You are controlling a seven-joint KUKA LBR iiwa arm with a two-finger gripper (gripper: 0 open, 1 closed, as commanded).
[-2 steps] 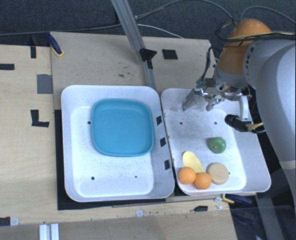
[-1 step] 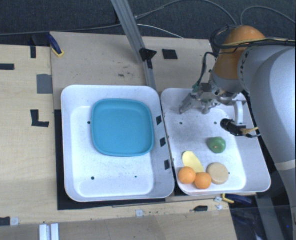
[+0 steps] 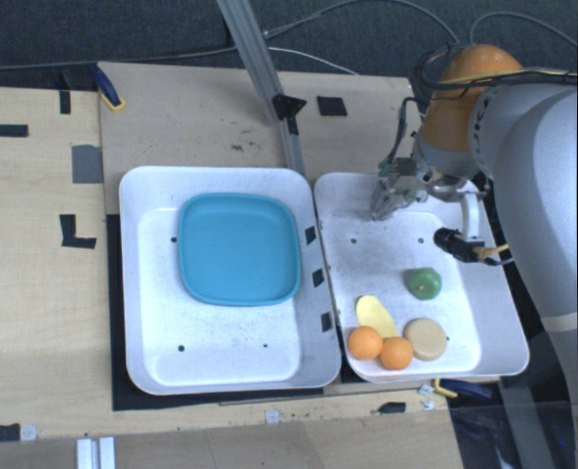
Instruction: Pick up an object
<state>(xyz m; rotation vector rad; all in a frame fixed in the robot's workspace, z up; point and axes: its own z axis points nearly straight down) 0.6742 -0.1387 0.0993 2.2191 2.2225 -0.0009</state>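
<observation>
Blurring its fingers, the hand [image 3: 387,203] hovers over the right bin [image 3: 367,252].

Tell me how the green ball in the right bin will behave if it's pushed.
The green ball looks round, so it would probably roll away. It sits apart from the other items, with bare floor of the right bin around it, so nothing would likely stop it soon.

You see a tan desk [image 3: 35,262] patched with dark tape squares and strips. Behind it lies dark grey carpet floor [image 3: 94,13], crossed by thin cables [image 3: 367,8]. A grey metal post [image 3: 260,66] slants up from the desk's middle. Lighting is even, shadows soft.
</observation>
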